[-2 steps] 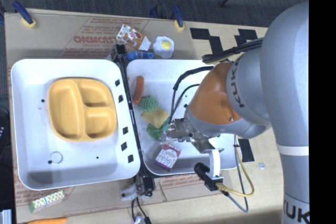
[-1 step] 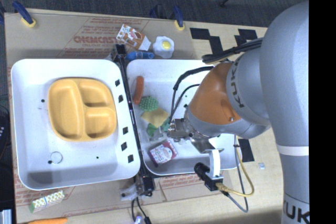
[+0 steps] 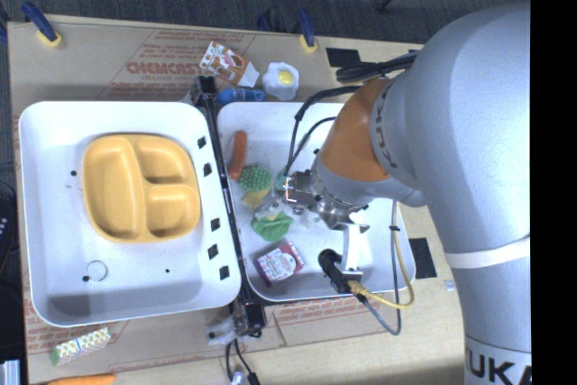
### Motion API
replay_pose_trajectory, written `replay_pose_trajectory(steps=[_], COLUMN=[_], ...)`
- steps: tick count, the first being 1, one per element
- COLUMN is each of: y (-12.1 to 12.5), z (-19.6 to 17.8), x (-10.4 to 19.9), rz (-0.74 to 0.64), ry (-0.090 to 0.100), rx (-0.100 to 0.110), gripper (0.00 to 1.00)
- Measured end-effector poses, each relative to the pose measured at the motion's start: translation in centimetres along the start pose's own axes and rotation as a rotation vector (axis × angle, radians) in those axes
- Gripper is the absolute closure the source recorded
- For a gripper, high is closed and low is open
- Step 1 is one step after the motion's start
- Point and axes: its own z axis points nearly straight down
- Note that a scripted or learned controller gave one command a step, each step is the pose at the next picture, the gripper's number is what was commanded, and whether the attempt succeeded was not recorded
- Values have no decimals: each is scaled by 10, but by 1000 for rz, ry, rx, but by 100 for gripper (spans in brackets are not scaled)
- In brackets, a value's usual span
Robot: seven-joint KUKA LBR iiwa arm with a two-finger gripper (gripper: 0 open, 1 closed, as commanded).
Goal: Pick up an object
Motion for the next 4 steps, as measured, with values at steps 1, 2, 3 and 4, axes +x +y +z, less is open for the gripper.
replay_pose_trajectory(steps=[1, 2, 3, 4], y=[49, 126, 112, 86], z=[0, -1, -101, -100], x=[18, 36, 102, 120], rz=[94, 106, -183, -359], ry=[0, 0, -1, -1], rx=[1, 0, -2, 1], gripper=[0, 0, 0, 0])
